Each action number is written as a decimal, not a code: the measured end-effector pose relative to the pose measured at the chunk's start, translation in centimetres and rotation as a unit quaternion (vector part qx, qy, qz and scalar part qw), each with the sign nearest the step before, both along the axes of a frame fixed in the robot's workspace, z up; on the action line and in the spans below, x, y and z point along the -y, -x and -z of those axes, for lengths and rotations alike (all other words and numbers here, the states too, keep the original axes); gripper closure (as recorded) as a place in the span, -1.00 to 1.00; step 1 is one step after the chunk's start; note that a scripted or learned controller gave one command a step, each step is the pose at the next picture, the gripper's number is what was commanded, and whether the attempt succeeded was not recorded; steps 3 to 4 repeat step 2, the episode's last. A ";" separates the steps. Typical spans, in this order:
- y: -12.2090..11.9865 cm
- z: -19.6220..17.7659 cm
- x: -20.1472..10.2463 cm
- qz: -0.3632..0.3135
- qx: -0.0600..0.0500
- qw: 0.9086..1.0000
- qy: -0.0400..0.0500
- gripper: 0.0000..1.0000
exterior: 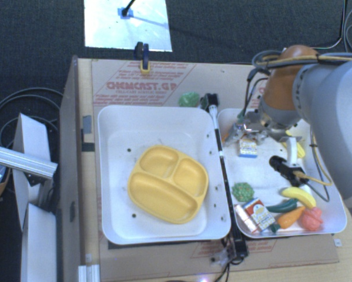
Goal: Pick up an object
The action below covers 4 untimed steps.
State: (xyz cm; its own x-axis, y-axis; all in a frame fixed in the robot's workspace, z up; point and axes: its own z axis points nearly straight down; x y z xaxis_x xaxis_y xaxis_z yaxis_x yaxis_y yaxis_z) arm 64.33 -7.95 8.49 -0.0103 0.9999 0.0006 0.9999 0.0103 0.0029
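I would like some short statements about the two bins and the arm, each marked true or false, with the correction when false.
1. The yellow divided tray lies in the left bin. True.
2. The banana lies in the left bin. False: it lies in the right bin, near the front right corner.
3. The pincer is over the back part of the right bin, just above a small blue and white box. True.
4. The green broccoli piece rests on the yellow divided tray. False: it sits on the floor of the right bin, near the wall between the bins.
5. The orange carrot lies beside a pink object. True.
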 end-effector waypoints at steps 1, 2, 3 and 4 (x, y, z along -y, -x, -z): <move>0.0 -1.1 0.4 0.002 0.001 1.000 0.000 1.00; 4.2 -10.4 -6.4 0.000 0.000 1.000 -0.001 1.00; 4.2 -10.4 -6.4 0.000 0.000 1.000 -0.001 1.00; 4.2 -10.4 -6.4 0.000 0.000 1.000 -0.001 1.00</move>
